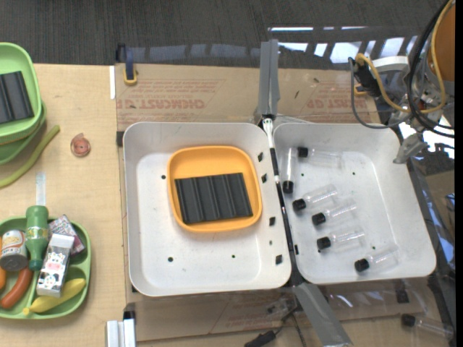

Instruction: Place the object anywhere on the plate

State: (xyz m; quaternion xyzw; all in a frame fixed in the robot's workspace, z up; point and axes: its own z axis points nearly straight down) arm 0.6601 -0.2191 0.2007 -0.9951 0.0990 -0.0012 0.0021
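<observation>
- Saw six clear, black-capped vials (pixel 334 214) scattered loose across the right bin (pixel 383 186), none yet on the plate (pixel 214 157).
- Found that plate, orange, in the left bin (pixel 145 223), well apart from the vials, with a dark ridged mat (pixel 214 198) covering most of it.
- Spotted the arm (pixel 437 71) high at the far right, with what looked like the gripper (pixel 406 149) over the right bin's far right edge, clear of every vial.
- Could not tell whether the gripper was spread or pressed together; held nothing visible.
- Judged the task not yet begun: no pick made.
- Expected slips on the grasp: smooth round tubes, likely to roll or squirt out of a pinch.
- Noted three vials lying close together mid-bin; risked nudging a neighbour or catching two.
- Feared a clip on the raised wall between the bins during the carry.
- Feared a roll off the plate if dropped across the mat's ridges or on the sloped rim.
</observation>
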